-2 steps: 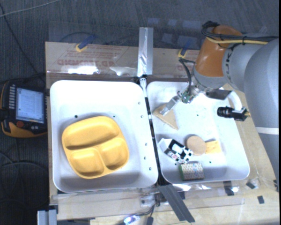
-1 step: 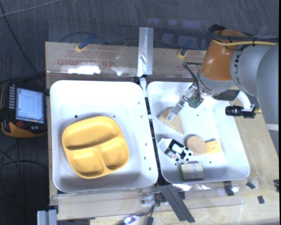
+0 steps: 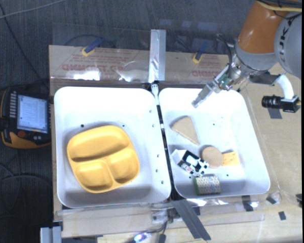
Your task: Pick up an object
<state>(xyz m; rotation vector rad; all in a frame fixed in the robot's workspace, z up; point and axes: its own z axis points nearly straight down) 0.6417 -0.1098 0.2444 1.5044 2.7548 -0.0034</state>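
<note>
The table (image 3: 281, 151) is pale wood on the right side, set on dark grey carpet (image 3: 20, 39) with cables running across it. Two shallow white bins sit side by side on it, with a cardboard sheet (image 3: 106, 62) under clear plastic behind them. A handheld control pendant (image 3: 25, 116), orange and black with a lit screen, lies on the carpet just left of the bins.

The left bin (image 3: 71, 100) holds a yellow divided tray (image 3: 103, 157). The right bin (image 3: 243, 135) holds a tan wedge (image 3: 186, 128) near its middle and, toward the near edge, a tan round disc (image 3: 212, 156), a yellow block (image 3: 231, 158) touching the disc, a small black-and-white item (image 3: 190, 163) and a green-rimmed speckled block (image 3: 207, 185).

The arm (image 3: 266, 27) reaches in from the upper right, its orange band above the wrist, angled down and left. The gripper (image 3: 198, 102) hangs over the far part of the right bin, apart from every object, nothing between its fingers; they look closed to a narrow tip, though the blur makes this uncertain.

Red print on the cardboard is mirrored under the plastic and cannot be read; letters on the grey arm casing are cut off at the edge
</note>
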